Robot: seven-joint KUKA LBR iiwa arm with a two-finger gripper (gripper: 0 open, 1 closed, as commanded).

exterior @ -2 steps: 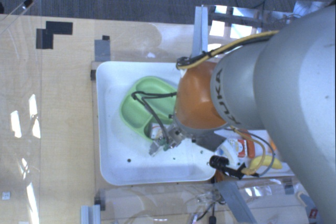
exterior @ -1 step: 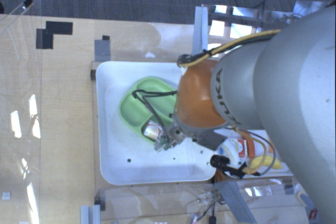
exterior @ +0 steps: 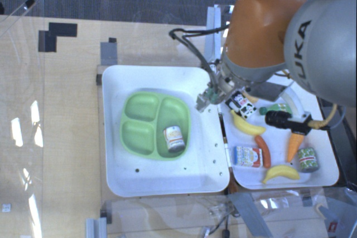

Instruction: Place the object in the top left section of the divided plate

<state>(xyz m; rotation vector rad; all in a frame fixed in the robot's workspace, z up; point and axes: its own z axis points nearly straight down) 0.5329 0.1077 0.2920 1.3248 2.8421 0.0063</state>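
Observation:
A light green divided plate [exterior: 131,122] lies in the left bin [exterior: 167,178]. A small can with a pale label [exterior: 174,139] stands in the plate's large right section. The two left sections hold nothing. My gripper [exterior: 204,100] hangs over the right rim of the left bin, just right of the plate's upper right corner and apart from the can. Nothing shows in its grasp. The orange and grey wrist hides part of the right bin behind it.
The right bin [exterior: 329,175] holds a banana [exterior: 248,125], a red sausage [exterior: 263,151], a carrot [exterior: 294,145], a green can [exterior: 307,159], a second banana [exterior: 281,173], a small carton [exterior: 245,156] and a black-and-white item [exterior: 241,104].

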